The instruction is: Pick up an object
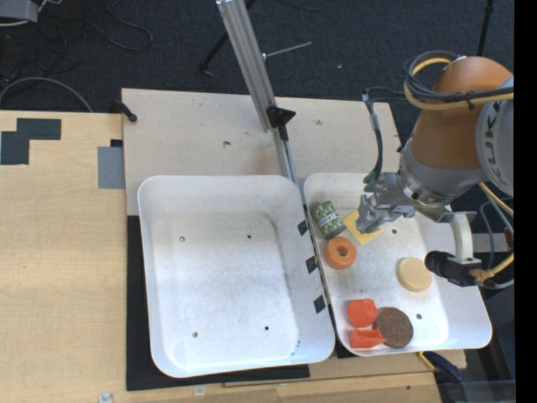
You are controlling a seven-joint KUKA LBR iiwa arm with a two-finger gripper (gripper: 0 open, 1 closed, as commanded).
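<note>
Gripper low in right bin, over yellow card beside orange ring; grip state, can't tell.

The pale desk carries two shallow white bins side by side on a black mat: the left bin and the right bin.
</note>
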